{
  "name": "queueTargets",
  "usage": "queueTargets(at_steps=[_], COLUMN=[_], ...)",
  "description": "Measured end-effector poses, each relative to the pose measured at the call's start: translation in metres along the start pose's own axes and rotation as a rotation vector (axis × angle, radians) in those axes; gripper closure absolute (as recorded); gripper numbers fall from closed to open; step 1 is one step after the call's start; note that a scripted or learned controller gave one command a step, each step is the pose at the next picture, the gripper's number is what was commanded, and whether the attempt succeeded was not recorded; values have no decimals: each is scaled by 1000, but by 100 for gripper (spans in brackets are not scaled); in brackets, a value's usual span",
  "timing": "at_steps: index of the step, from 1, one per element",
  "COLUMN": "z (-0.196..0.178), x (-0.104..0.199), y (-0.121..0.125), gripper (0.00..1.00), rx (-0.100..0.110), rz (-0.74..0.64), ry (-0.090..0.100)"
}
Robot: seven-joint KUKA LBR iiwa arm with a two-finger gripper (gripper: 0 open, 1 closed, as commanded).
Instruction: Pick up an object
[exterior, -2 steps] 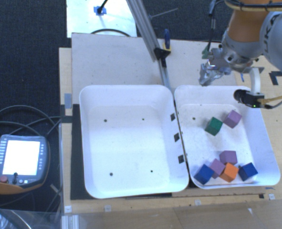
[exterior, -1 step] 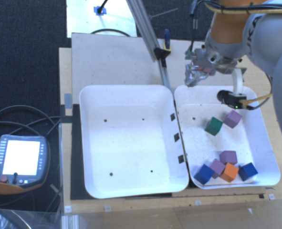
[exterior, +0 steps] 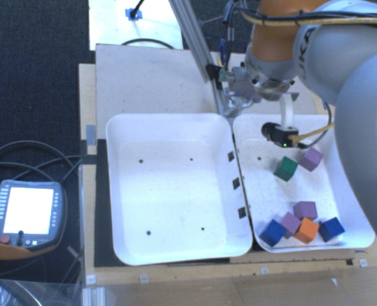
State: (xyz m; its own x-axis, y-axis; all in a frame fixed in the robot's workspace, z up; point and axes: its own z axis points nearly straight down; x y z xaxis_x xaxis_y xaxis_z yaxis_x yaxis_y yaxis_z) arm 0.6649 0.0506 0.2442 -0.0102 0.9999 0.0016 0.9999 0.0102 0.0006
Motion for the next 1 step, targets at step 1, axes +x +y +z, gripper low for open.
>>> queueTargets(at_steps=[1], z=[1], x=[45], y=[13], gripper=[100], rx=[-3], rz=[0], ry=[0])
